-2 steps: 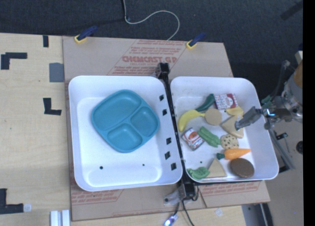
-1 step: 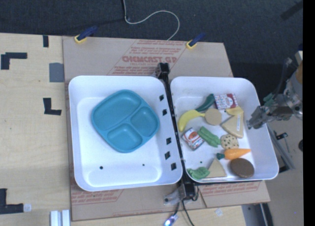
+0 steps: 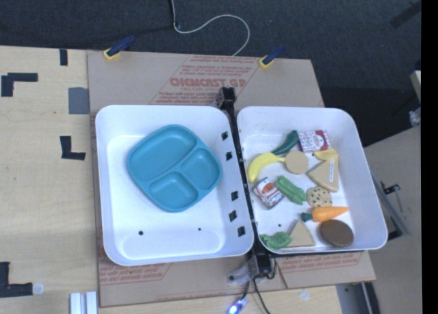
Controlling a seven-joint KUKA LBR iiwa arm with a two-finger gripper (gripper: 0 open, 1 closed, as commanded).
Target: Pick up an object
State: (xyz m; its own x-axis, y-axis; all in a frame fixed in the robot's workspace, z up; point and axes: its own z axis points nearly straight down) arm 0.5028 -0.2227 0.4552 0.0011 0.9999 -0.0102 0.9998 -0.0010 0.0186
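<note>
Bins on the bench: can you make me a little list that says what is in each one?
left bin: one blue plate with three sections, lying flat
right bin: toy food in a loose pile
yellow things: banana, cheese wedge
orange thing: carrot, near the front
green things: pepper, bean pod, leafy piece
round things: brown disc, spotted cookie
packets: two red-and-white ones
under the bins: cardboard sheet

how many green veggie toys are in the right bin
3 that I can make out: a dark green pepper above the banana, a green bean pod mid-bin, and a leafy green piece at the front edge. Others may be hidden in the pile.
</note>
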